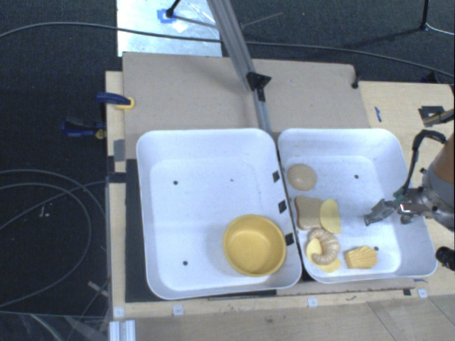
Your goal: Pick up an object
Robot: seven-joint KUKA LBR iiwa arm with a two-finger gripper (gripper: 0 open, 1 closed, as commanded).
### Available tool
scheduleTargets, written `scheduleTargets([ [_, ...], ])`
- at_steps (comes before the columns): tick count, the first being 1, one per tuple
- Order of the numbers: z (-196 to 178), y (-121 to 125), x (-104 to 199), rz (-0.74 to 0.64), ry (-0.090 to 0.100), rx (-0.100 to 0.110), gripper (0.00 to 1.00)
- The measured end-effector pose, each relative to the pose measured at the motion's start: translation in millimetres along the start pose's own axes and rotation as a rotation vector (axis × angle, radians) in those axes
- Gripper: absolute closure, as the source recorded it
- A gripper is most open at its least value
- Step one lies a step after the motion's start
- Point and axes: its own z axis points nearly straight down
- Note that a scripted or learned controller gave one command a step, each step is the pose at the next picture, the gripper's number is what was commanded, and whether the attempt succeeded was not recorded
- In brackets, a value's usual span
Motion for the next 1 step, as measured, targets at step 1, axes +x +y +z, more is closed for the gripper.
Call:
scheduleTargets([
  [1, 49.9, 0.0, 0.4, 0.000, 0.000, 0.000, 0.00],
])
